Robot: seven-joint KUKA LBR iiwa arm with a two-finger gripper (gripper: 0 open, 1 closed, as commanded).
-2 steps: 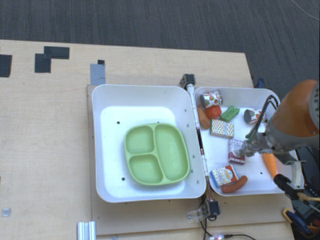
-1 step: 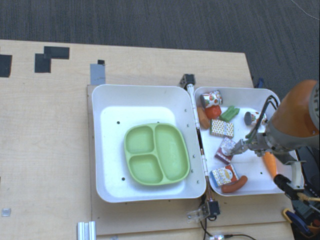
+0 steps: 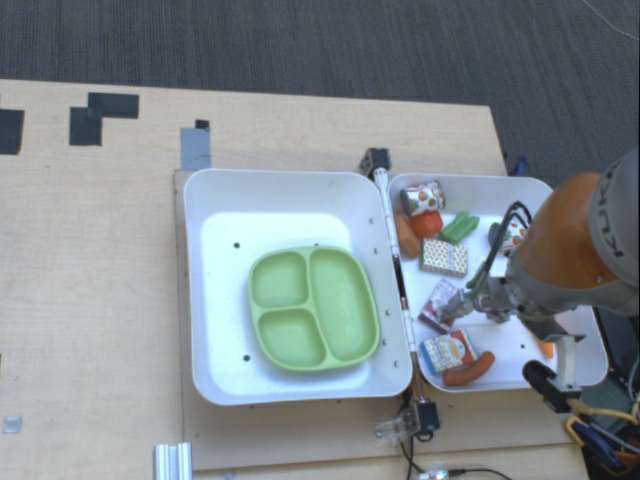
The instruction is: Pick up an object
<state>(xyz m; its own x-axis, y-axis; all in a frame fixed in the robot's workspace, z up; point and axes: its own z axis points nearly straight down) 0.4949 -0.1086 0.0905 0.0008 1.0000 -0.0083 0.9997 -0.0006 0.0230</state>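
Objects: toy food pile [image 3: 440, 258] in right bin [image 3: 575, 368] — can, tomato, green piece, cracker box, purple packet [image 3: 440, 306], sausage [image 3: 468, 368]
Claw [image 3: 462, 306]: low over right bin, at purple packet; grip state can't tell
Left bin [image 3: 220, 268]: green divided plate [image 3: 313, 308]
Counter [image 3: 90, 298]: tan

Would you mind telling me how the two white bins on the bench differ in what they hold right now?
The left bin holds a single green divided plate, lying flat near its middle. The right bin holds many small items, among them a sausage, a tomato and a patterned packet. The gripper sits over the right bin, while nothing reaches over the left one. Both bins are shallow, white and sit side by side.
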